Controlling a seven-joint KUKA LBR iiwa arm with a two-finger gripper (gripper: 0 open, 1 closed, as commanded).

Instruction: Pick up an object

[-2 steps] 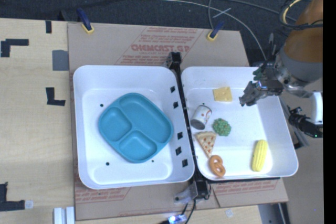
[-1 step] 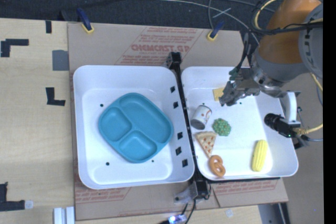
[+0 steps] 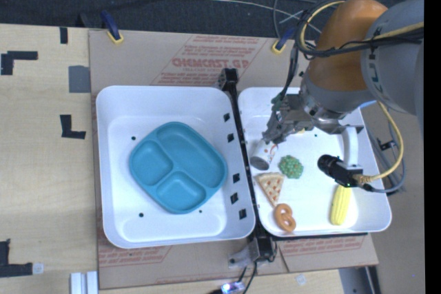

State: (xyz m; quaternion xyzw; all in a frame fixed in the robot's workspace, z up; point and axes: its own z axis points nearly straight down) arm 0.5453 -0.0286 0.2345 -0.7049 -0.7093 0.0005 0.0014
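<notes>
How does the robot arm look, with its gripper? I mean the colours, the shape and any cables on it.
The grey KUKA arm has rounded, thick segments and a broad glossy orange band above the wrist. Thin dark cables loop around the wrist, and another cable hangs at the arm's side. The small two-finger gripper is dark grey metal.

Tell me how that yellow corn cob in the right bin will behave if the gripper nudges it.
The corn cob looks rounded and elongated, so it would probably roll sideways. It lies close to the right bin wall, which may stop it. Its surface looks smooth, likely slippery.
</notes>
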